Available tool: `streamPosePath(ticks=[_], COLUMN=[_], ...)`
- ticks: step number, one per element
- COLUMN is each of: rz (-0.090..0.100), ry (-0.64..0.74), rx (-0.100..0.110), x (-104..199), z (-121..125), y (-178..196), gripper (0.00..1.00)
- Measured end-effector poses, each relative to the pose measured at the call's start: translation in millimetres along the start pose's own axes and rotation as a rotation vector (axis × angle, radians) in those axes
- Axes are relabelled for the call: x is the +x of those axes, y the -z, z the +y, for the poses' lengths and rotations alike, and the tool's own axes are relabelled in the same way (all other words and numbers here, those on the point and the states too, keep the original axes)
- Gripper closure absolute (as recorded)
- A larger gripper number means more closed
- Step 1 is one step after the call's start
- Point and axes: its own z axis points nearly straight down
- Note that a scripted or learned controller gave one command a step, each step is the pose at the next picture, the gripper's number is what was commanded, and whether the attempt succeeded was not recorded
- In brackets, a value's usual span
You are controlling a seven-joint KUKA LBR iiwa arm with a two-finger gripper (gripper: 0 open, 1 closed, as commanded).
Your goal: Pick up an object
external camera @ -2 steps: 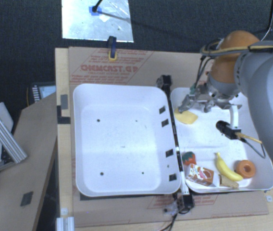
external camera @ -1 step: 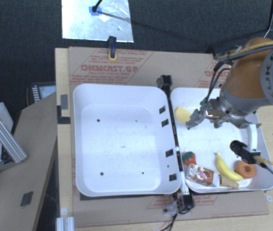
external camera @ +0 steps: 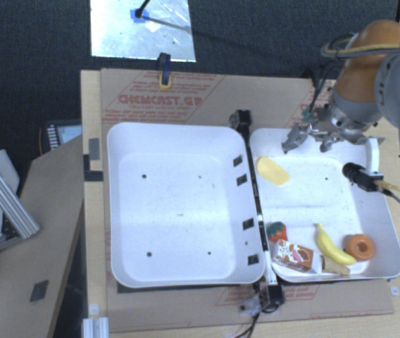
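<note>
The claw [external camera: 311,138] is hovering at the right bin's [external camera: 390,220] far edge, looking open and holding nothing, I think. The yellow piece [external camera: 272,170] is lying just beside it; it's flat, so fingers might skid off.

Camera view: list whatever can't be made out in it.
- End effector: small and blurred above the right bin's far edge; whether it grips anything can't be told.
- Flat packet: print too small to read.
- Pale item under the banana: mostly covered by it, identity unclear.
- Arm: cut off at the right edge.
</note>
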Motion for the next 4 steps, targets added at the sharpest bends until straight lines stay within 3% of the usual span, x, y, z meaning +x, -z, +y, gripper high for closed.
streamPosePath(ticks=[1, 2, 4], rz=[0.004, 0.003, 0.002], ry=[0.002, 0.004, 0.009], rx=[0.009, 0.004, -0.001], x=[15.2, 14.3, 14.1], z=[7.2, 9.0, 11.2], y=[-81.5, -65.9, -43.5], gripper=[0.0, 1.0, 1.0])
